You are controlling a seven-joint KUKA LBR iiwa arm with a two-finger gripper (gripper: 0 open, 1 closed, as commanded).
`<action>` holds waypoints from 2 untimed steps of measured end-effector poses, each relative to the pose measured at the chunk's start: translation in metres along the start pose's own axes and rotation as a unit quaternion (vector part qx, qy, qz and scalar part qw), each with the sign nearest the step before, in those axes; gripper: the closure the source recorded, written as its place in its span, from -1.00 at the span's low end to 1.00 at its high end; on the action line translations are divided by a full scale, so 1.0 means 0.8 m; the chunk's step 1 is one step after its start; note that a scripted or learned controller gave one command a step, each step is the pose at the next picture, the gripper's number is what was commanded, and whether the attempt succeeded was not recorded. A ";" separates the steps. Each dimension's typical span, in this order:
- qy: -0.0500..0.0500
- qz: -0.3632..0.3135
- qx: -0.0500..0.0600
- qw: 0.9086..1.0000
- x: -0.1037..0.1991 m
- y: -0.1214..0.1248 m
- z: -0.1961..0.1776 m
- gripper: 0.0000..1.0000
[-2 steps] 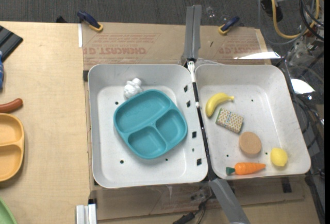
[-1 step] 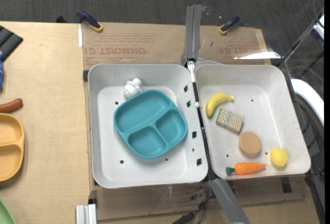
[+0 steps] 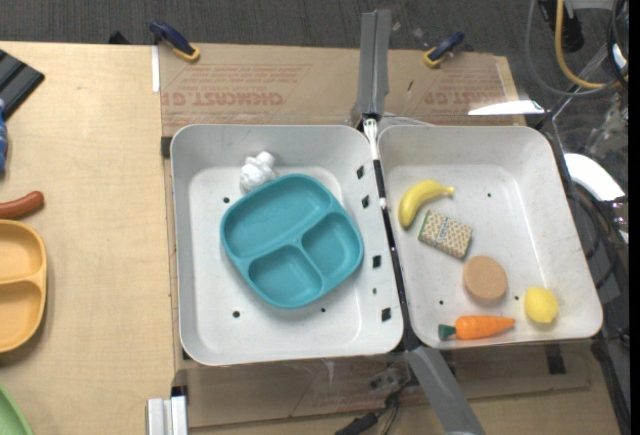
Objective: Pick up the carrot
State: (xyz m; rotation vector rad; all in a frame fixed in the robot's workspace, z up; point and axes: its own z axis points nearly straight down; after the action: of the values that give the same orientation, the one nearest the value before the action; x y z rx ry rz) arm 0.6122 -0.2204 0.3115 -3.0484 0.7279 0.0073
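— What lies closest, at the bottom of the frame?

— The carrot (image 3: 477, 327). It lies flat in the right bin (image 3: 563, 185), along that bin's lower wall, towards the lower right of the frame. Its orange body points right and its green end points left.

— Is anything against it?

— A yellow lemon (image 3: 541, 305) sits just beside its right tip, in the bin's lower right corner. Whether the two touch is hard to tell. A round tan disc (image 3: 485, 278) rests just above the carrot, a little apart from it.

— And further up that bin?

— A small patterned block (image 3: 445, 234), tilted, lies near the disc. Above it and slightly left is a banana (image 3: 422, 200), curved, close to the wall shared by the bins.

— The left bin (image 3: 190, 253)?

— It holds a teal divided plate (image 3: 291, 240) with three compartments, set at a slant near the middle. A crumpled white object (image 3: 258, 170) touches the plate's upper left rim.

— Outside the bins?

— At the left edge of the frame, on the bench (image 3: 90, 123), is part of an orange tray (image 3: 18, 288), with a reddish sausage-shaped thing (image 3: 20, 204) above it. Beyond the bins lies a cardboard sheet (image 3: 300, 88), held by two clamps, one at its upper left (image 3: 175, 40) and one at its upper right (image 3: 443, 47). Cables (image 3: 570, 23) hang at the upper right of the frame.
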 end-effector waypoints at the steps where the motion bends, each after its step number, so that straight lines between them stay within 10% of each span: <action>1: 0.000 -0.120 -0.001 0.993 -0.050 -0.067 0.090 1.00; 2: 0.002 -0.088 0.000 0.996 -0.059 0.032 0.036 1.00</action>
State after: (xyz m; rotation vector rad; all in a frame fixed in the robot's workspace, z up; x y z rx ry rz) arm 0.5584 -0.2218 0.2828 -3.1016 0.4566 -0.0012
